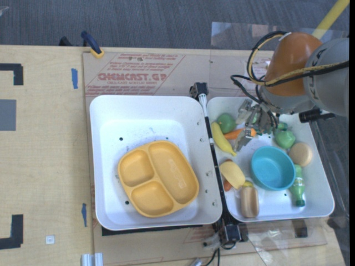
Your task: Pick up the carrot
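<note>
Orange carrot: right bin's upper left, lying left-right, touching banana.
Gripper: directly over carrot; grip state cannot be told.

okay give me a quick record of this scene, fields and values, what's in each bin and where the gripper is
left bin: yellow divided plate
right bin: banana, carrot, blue bowl, green bottle, hot dog bun, lemon-like yellow piece, green items at back, tan egg-like item
gripper: low over the back of the right bin, right at the carrot
carrot state: lying in the bin beside the banana; grasp cannot be confirmed
arm: reaches in from the view's right
</note>
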Tool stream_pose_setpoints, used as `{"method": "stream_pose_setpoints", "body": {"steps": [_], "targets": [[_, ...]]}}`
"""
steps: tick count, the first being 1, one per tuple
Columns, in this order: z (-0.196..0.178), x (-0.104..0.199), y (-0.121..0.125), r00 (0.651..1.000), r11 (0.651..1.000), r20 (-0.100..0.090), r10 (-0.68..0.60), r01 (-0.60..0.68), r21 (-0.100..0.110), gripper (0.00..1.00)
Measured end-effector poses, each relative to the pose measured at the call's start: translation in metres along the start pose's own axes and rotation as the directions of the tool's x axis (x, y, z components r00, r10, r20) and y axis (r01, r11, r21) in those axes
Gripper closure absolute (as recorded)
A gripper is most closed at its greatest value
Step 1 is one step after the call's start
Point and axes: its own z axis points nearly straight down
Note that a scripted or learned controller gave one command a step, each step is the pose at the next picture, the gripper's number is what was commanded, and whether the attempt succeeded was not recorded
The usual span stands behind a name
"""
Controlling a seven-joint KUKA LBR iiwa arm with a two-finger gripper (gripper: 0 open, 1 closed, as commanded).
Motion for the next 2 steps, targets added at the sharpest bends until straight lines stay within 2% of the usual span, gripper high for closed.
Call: {"method": "stream_pose_setpoints", "body": {"steps": [1, 2], "targets": [[-0.001, 0.034, -0.047, 0.911, 0.911, 0.002, 0.413, -0.413, 0.002, 0.00], [0.000, 0.020, 0.002, 0.870, 0.870, 0.007, 0.493, -0.493, -0.003, 0.00]]}}
